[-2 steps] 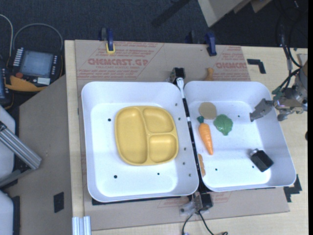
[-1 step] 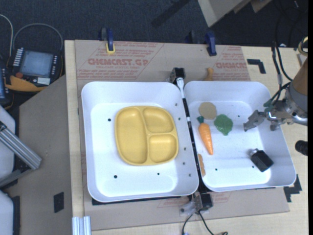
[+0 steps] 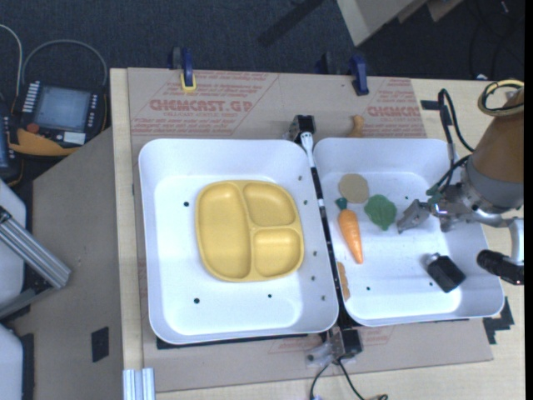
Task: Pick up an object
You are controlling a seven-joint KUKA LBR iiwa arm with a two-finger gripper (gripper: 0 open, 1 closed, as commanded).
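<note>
Gripper [image 3: 410,217] hovers, finger spread unclear, nothing held; broccoli [image 3: 381,211] just beside, carrot [image 3: 351,235] beyond. Pick not yet made.

Two white bins sitting side by side: left bin [image 3: 158,248], right bin [image 3: 391,307]. One yellow divided plate [image 3: 248,229]. One carrot [image 3: 351,235]. One green broccoli piece [image 3: 381,211]. One tan disc [image 3: 353,187].

A robotics lab, this: a cardboard-topped bench [image 3: 250,98] held by blue clamps [image 3: 185,67], a teach pendant [image 3: 58,111] on the dark carpet at far left, and loose cables [image 3: 350,373] trailing near.
</note>
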